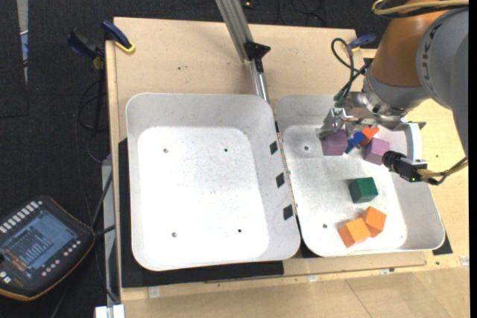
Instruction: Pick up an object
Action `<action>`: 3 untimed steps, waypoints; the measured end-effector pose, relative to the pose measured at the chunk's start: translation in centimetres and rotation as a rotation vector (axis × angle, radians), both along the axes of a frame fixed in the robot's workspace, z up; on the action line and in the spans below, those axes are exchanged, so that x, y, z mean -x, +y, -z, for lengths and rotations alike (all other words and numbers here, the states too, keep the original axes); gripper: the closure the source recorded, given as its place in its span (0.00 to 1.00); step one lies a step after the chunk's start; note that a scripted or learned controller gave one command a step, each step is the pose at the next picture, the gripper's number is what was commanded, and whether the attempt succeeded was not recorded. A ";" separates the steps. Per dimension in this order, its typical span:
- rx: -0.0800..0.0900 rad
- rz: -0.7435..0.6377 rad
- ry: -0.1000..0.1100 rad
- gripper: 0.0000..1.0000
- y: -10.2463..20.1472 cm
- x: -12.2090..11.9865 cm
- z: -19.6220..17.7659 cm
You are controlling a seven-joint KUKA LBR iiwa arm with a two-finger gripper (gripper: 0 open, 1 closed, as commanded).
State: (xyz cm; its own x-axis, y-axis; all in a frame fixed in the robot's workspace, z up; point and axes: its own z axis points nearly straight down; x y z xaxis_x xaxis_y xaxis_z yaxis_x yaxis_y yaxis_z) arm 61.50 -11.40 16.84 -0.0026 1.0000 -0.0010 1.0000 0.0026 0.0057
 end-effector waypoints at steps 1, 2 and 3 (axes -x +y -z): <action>0.001 -0.001 -0.001 1.00 -0.2 -1.0 -6.0; 0.001 -0.001 -0.002 1.00 -1.1 -1.2 -11.9; -0.002 -0.004 0.009 1.00 3.4 0.9 -9.9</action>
